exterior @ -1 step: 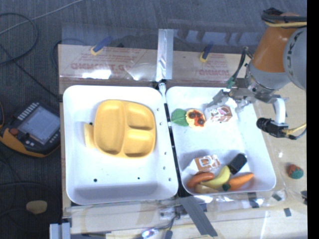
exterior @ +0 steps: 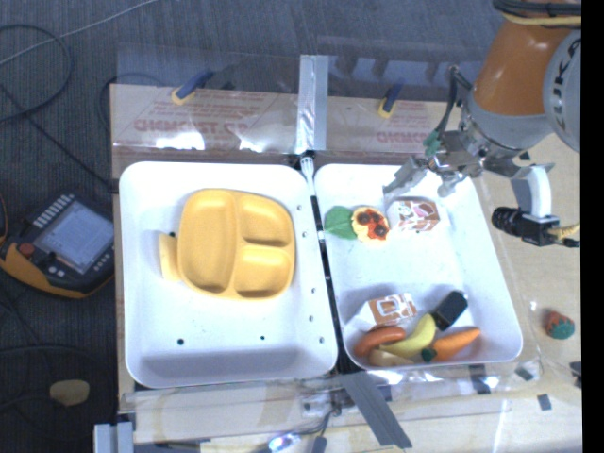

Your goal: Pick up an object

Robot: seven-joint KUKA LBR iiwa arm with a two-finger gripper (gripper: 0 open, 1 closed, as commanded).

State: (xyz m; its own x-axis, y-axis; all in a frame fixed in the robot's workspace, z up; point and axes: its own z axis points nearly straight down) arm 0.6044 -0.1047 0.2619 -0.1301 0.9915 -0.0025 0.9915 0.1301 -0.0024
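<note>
Dark carpet surrounds the bench. Left bin [exterior: 142, 253] holds a yellow divided tray [exterior: 236, 242]. Right bin [exterior: 491, 253] has a green leaf [exterior: 339, 221], pizza slice [exterior: 370, 223] and white packet [exterior: 413, 216] far, with a banana [exterior: 415, 336] and carrot [exterior: 455, 342] near. Gripper [exterior: 425, 176] hangs spread, grasping nothing, over the packet.

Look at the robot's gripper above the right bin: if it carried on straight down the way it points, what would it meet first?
Most likely the small white-and-red packet, which lies just under the gripper at the far end of the right bin. Depth is hard to judge at this slant, so it could instead land on bare bin floor beside it.
</note>
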